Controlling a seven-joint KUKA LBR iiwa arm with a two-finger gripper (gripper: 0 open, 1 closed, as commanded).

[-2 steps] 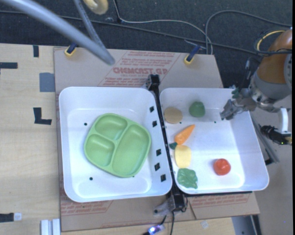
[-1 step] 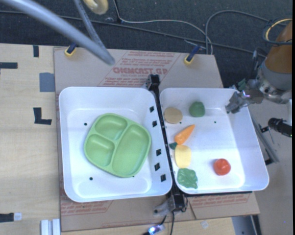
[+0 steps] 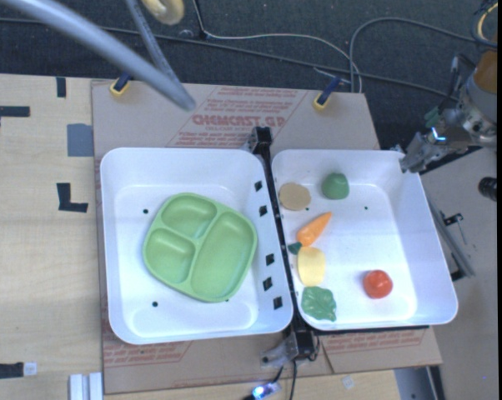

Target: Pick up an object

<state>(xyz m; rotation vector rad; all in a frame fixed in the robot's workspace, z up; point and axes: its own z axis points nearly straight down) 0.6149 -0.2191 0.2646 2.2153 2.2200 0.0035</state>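
Note:
The right bin (image 3: 426, 248) holds several toy foods. A tan round piece (image 3: 294, 196) and a green rounded piece (image 3: 335, 186) lie at its far side. An orange carrot (image 3: 314, 228), a yellow piece (image 3: 311, 266) and a green leafy piece (image 3: 318, 303) line its left wall. A red tomato (image 3: 378, 283) sits near the front right. My gripper (image 3: 418, 155) hovers just outside the bin's far right corner, away from all the pieces, with nothing seen in it.
The left bin (image 3: 117, 248) holds a green divided plate (image 3: 201, 246). A black divider strip (image 3: 272, 223) runs between the bins. Cables cross the dark bench behind, and a grey pole (image 3: 109, 36) slants over the upper left.

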